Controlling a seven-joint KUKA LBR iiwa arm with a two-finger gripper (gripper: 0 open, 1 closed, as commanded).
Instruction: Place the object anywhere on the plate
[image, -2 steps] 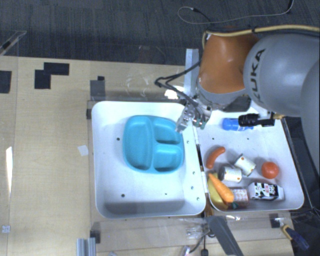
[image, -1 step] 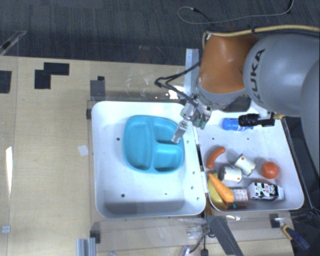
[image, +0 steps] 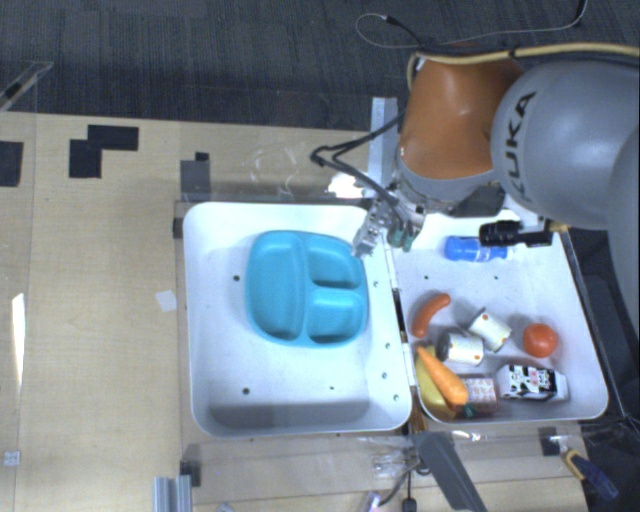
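The pale surface (image: 90, 300) carries two shallow white bins side by side. The left bin (image: 215, 300) holds a blue plate (image: 300, 290), which lies flat a little toward 1 o'clock of the bin's middle. The plate has one large compartment on its 9 o'clock side and two smaller ones on its 3 o'clock side. The right bin (image: 575, 300) holds all the loose things. A blue bottle (image: 470, 249) lies on its side at 11 o'clock and a red sausage (image: 430, 312) lies tilted at 9 o'clock. A banana (image: 430, 390) lies at 7 o'clock with a carrot (image: 445, 375) across it. One white cup (image: 464, 348) sits just beside the carrot at its 1 o'clock, and a second cup (image: 490, 327) lies near the bin's middle. A brown pack (image: 483, 393) is at 6 o'clock, touching a black-and-white carton (image: 531, 382) at 5 o'clock. A tomato (image: 540, 340) sits at 4 o'clock, just above the carton. Which of these is the object to be placed cannot be told. The arm (image: 575, 130) comes in from 2 o'clock, its orange band (image: 450, 120) over the bins' far rims and its wrist bent downward. The pincer (image: 385, 235) hangs over the wall between the two bins, at the plate's 1 o'clock corner. Whether it is apart, together or clamped on something cannot be told.
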